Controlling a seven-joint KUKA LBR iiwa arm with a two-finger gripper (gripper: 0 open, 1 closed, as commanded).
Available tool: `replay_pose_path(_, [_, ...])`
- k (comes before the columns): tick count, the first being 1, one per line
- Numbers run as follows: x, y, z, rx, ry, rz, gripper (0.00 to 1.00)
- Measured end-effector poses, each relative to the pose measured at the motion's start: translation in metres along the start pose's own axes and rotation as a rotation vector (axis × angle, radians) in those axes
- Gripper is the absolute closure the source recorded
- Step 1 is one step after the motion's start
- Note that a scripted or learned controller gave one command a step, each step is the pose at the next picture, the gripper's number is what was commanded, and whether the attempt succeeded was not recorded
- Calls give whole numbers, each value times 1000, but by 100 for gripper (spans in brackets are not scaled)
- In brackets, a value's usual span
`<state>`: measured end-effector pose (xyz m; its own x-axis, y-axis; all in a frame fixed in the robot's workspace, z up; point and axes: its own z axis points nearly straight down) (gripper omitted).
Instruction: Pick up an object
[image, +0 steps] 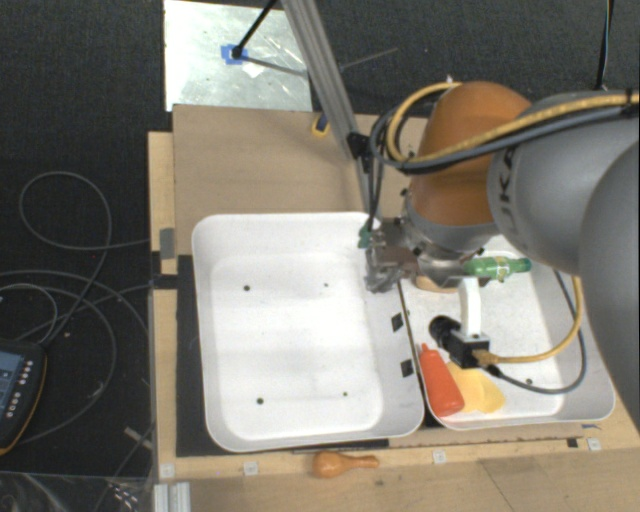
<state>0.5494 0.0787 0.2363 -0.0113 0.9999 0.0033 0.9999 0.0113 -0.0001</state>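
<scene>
1. Well, the claw (380, 270) sits low over the far end of the strip where the two bins meet, beneath the arm's orange band. The wrist covers it, so I cannot tell whether it is wide, narrow or holding anything.
2. Just to its right, in the far part of the right bin (540, 330), lies a green object (497, 267), partly under the wrist. Its long axis runs left to right, with a slimmer tip pointing right.
3. Nearer in the same bin lies a red object (440, 380), the clearest candidate for the pick. Its long axis runs far to near, leaning slightly right. The narrow end points far and the blunt end near, and it lies close along the bin's left wall.
4. A yellow object (480, 393) touches the red one on its right side.
5. To pick well, I judge the claw should shift right, clear of the rim, centre over the middle of the red object and close across its short axis, that is, left to right. The wall on one side and the yellow piece on the other leave little room, so a sloppy descent could nudge rather than grip.
6. The left bin (290, 340) lies to the claw's left. A small tan object (345, 462) rests on the bench outside both bins, at the near edge.
</scene>
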Motion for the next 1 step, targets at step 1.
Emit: replay_pose_path(1, [-4,1,0,0,-2,7,0])
